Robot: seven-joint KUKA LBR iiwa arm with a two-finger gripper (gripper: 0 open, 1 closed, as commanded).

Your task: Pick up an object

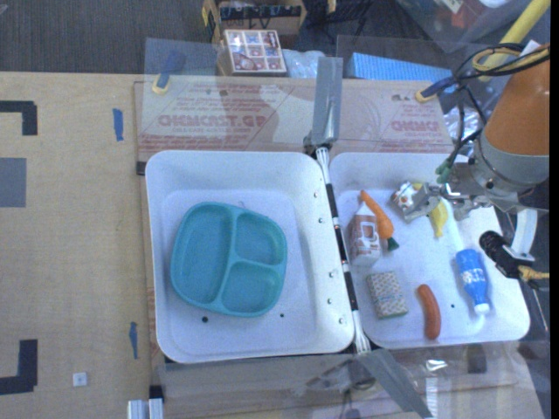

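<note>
The right bin (410,260) holds an orange carrot (376,214), a brown can (364,238), a speckled tan block (386,293), a red sausage (429,311), a blue-and-white bottle (472,279), a yellow banana (438,219) and a small silvery crumpled object (405,198). My gripper (441,190) hangs low over the back of this bin, between the crumpled object and the banana and close to both. The wrist (511,164) above it hides part of the bin's back right corner.
A teal divided plate (229,257) lies in the left bin (227,177). A metal divider (327,112) and clear panels stand behind the bins. Cardboard boxes (253,3) sit further back on the floor. Cables (507,256) hang by the bin's right rim.
</note>
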